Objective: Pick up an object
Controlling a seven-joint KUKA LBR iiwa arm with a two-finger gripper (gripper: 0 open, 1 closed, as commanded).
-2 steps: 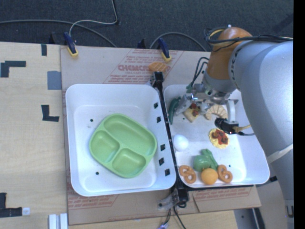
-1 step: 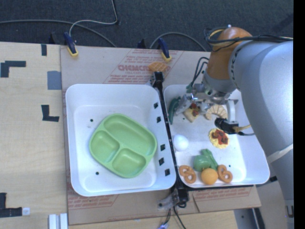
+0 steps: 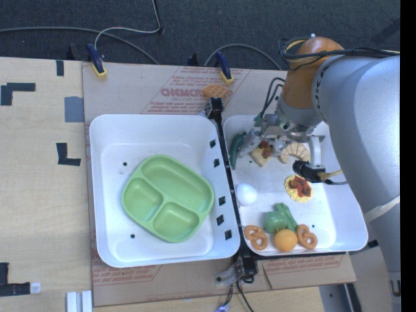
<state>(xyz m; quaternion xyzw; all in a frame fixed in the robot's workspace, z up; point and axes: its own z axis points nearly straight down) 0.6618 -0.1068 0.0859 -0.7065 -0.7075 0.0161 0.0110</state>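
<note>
While the grey arm (image 3: 351, 103) leans over the right bin (image 3: 338, 229), its tool (image 3: 273, 135) sits low by some toy food (image 3: 263, 153) at the far end. I cannot tell its grip. A white egg (image 3: 246, 194) and orange (image 3: 285, 240) lie nearer. A green tray (image 3: 168, 197) rests in the left bin (image 3: 110, 135).

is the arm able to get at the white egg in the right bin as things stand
Probably yes. The white egg lies alone near the right bin's left wall, with nothing on top of it. The pincer hangs over the far end of the same bin. The close wall may crowd a finger.
</note>
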